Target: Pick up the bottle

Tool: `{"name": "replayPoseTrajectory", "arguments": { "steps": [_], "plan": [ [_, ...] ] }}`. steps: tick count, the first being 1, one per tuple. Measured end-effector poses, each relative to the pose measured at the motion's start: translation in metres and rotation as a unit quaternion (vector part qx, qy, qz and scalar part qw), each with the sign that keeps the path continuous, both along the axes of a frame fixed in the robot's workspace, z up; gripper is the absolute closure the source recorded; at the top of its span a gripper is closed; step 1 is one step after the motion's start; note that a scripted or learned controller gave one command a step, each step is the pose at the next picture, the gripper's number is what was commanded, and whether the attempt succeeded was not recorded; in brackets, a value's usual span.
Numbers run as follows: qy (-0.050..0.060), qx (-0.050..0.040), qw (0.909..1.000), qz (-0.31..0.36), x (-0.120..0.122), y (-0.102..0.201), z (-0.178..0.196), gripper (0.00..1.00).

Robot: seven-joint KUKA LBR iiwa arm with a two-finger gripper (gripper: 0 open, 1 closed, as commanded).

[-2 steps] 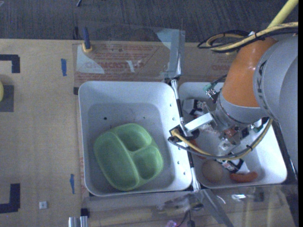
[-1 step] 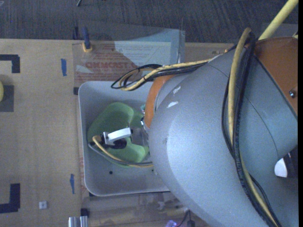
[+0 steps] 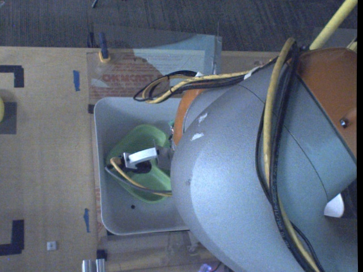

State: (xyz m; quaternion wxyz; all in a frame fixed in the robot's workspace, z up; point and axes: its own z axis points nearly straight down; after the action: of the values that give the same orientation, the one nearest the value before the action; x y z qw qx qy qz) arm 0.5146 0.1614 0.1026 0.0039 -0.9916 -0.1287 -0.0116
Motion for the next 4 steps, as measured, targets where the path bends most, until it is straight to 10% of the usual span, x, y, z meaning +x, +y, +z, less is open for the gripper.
{"name": "replayPoseTrajectory", "arguments": {
  "steps": [1, 2, 3, 4],
  "plan": [
    [0.013, -0.0054, 0.9988, 0.046, -0.036, -0.034, 0.09, 1.0],
    [0.013, -0.0049, 0.9999, -0.006, -0.036, -0.137, 0.131, 1.0],
    [0.014, -0.0047, 0.9999, -0.005, -0.036, -0.136, 0.131, 0.0],
    [0.015, -0.0039, 0.9995, -0.029, -0.036, -0.174, 0.108, 0.0]
  ]
}}
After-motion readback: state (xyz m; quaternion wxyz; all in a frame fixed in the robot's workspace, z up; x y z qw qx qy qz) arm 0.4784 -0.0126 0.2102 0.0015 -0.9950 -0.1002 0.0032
